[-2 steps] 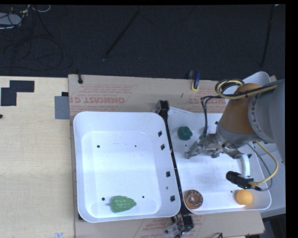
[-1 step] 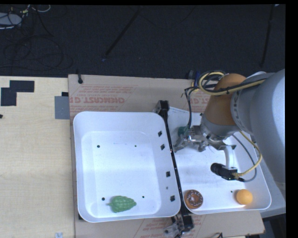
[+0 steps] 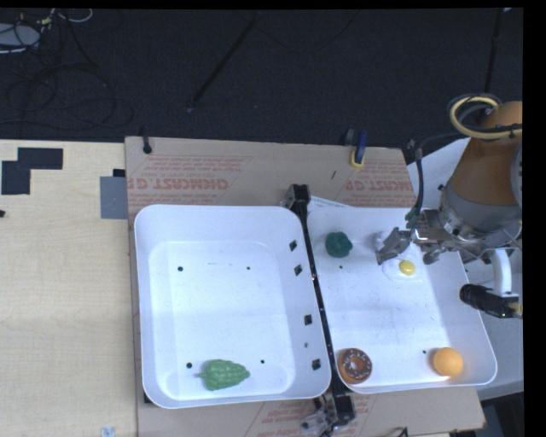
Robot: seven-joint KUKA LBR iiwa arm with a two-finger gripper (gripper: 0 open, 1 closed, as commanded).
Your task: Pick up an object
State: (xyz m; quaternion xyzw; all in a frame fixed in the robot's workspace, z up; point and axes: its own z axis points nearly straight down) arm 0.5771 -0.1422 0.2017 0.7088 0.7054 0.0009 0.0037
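Gripper point(image 3: 401, 246) is hovering over the right bin point(image 3: 388, 329), fingers spread apart, gripping nothing. Small yellow ball point(image 3: 406, 268) is lying just below the jaws, open floor around it. Dark green ball point(image 3: 339, 245) is sitting to their left, near the divider.

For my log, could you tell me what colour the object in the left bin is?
Light green, in the camera view.

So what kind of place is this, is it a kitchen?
Probably a robot lab, not a kitchen. A robot arm reaches over two white bins on a workbench, with little toy-like things inside, such as an orange ball, and loose cables behind.
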